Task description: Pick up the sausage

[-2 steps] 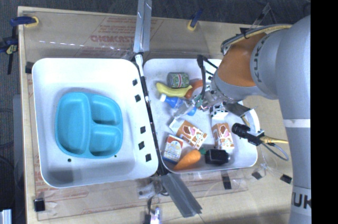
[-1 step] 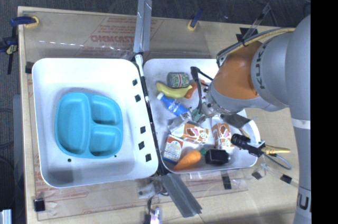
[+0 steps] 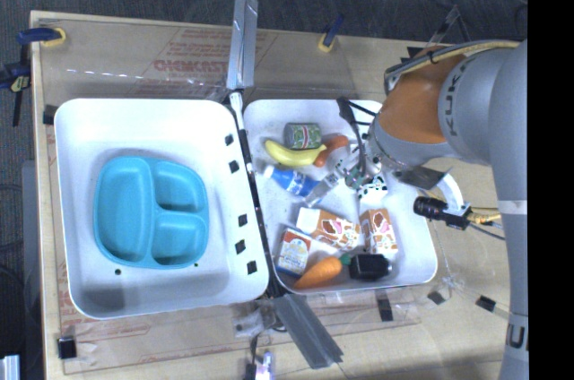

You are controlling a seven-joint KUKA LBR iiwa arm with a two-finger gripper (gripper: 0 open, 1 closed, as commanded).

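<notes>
Camera view: gripper (image 3: 355,173) low in right bin (image 3: 429,266), near its top-centre clutter; can't tell claw state. Sausage (image 3: 331,149) sits just beside it, touching banana (image 3: 294,154). Right bin is crowded: one carrot (image 3: 319,272), three cartons. Left bin (image 3: 76,190) holds one blue tray (image 3: 151,210), open margin all round.
</notes>
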